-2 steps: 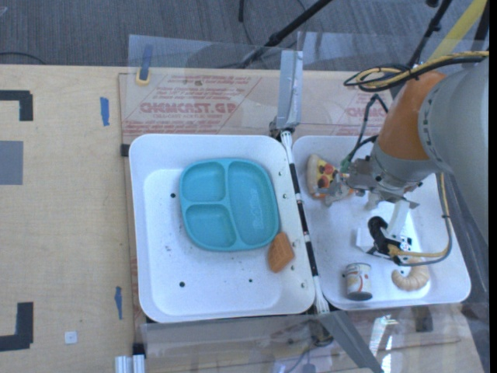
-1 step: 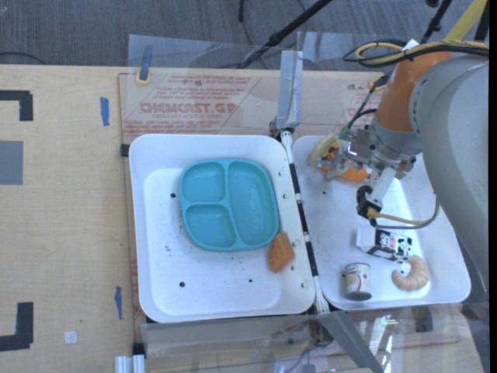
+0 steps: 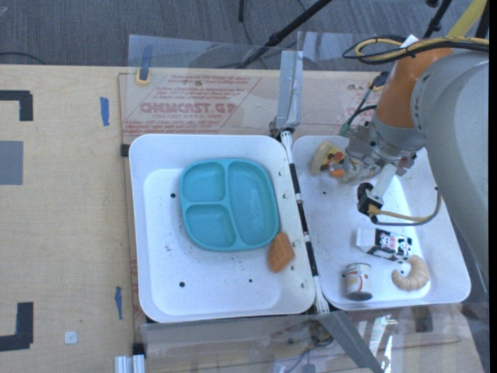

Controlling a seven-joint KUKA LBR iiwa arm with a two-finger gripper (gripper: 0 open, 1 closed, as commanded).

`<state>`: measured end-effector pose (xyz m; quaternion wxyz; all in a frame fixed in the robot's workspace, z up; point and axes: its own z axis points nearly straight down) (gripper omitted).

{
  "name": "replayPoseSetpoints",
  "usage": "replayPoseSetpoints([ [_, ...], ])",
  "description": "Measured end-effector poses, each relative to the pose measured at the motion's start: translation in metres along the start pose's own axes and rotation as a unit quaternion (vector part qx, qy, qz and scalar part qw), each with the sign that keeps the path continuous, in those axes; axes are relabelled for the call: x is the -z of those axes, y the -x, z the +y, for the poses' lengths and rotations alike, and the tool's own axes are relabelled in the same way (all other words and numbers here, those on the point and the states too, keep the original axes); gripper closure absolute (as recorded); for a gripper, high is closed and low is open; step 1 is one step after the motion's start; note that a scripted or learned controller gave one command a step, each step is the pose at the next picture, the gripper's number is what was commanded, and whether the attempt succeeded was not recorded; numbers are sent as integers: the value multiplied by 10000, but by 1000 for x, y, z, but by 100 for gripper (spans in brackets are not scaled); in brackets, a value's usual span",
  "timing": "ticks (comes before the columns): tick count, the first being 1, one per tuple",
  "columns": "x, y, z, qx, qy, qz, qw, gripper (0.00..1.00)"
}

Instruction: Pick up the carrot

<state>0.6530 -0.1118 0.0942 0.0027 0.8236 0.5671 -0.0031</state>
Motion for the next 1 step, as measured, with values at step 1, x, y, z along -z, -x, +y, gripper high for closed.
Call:
replayPoseSetpoints([
  [1, 88, -76, -14, -1061, -28, 23, 9943, 100],
])
